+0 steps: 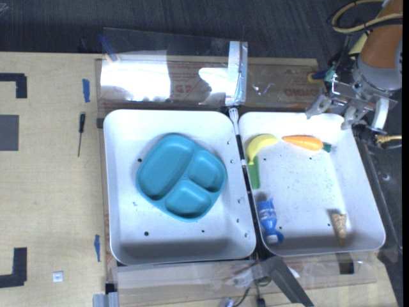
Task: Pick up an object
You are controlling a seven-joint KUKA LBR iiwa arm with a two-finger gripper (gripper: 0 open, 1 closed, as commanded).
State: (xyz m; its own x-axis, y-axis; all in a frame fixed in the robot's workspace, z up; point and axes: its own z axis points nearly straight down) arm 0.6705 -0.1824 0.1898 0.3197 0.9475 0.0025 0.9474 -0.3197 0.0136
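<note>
Two white bins sit side by side on the bench. Going from the near side, the right bin (358, 235) has a small blue bottle (268, 219) by its near left wall, and a little brown cone (339, 224) well to the right of the bottle. Farther back from the bottle lies a green and yellow toy that looks like a banana (257, 151), and just right of that toy is an orange carrot (303, 142), close to the far wall. The left bin (121, 235) holds a blue divided plate (183, 176).

The gripper (342, 110) hangs over the far right corner of the right bin, up and right of the carrot. Its fingers (350, 117) look spread apart, with nothing between them.

No thing is picked up yet. The carrot is nearest, so it seems the best pick. To do it well, the gripper should likely move left over the middle of the carrot, turn so the fingers cross its thin side, then go down gently.

No words or labels can be read; the bottle's label is too small.
</note>
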